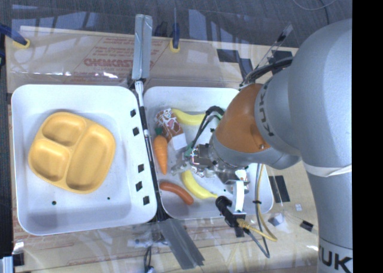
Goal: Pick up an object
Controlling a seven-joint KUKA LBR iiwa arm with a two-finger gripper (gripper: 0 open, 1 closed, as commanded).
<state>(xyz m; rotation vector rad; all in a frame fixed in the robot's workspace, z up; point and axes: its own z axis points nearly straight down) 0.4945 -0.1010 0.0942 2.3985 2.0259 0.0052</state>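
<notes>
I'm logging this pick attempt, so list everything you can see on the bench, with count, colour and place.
bins: two, white, side by side on the bench
divided plate: one, yellow, in the left bin
carrot: one, orange, right bin, near its left wall
sausage: one, reddish, right bin, front left
bananas: two, yellow, right bin, one at the front, one at the back
packet: one, multicoloured, right bin, back left
arm: one, grey with an orange band, reaching in over the right bin
pincer: one, metallic, low over the right bin's middle

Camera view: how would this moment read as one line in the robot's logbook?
arm: over right bin | gripper: low among toy food, grasp unclear | nearby: carrot, banana, sausage | left bin: yellow divided plate
</notes>
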